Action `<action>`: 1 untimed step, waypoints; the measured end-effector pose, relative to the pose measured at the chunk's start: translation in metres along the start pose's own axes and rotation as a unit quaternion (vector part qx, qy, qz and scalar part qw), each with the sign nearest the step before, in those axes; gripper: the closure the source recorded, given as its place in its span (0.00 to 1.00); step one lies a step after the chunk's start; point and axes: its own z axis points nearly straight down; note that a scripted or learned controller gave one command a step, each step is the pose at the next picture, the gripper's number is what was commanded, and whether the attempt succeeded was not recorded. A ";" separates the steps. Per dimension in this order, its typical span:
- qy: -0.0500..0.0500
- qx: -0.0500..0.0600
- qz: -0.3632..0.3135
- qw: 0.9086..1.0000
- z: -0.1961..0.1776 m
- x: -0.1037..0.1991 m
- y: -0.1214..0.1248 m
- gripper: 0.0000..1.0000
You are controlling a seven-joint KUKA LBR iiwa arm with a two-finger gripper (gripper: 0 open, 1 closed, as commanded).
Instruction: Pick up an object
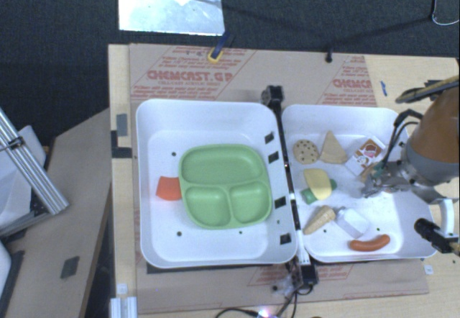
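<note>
Closest to the lens, along the bottom edge of the bench, a tangle of dark cables and clips [298, 282] sits at the seam between the two bins. Behind it, the left shallow white plastic bin [154, 237] holds a pale green three-compartment plastic tray [223, 185], lying flat near the bin's middle, with a small orange-red block [169, 188] just beside the tray's left edge. The right shallow white plastic bin [338, 114] carries the scattered small things. The grey arm with its orange band [440, 135] enters over this bin's right side, and its two-finger gripper [375, 181] hangs low over the bin floor, right of centre; whether its fingers are spread or closed cannot be told, and nothing is seen between them. Just up and left of the gripper lies a small white carton with a red and brown print [366, 154]. Further left are a tan wedge [332, 149] and a round brown speckled cookie [305, 151]. Below them sits a yellow rounded piece with a green end [316, 183], then a pale yellow cone-like piece [320, 219], a small white block [353, 223] beside it, and a reddish-orange sausage [369, 242] near the bin's front wall, well apart from the gripper.
</note>
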 end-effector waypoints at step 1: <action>0.000 0.000 -0.002 1.000 -0.043 0.001 0.002 1.00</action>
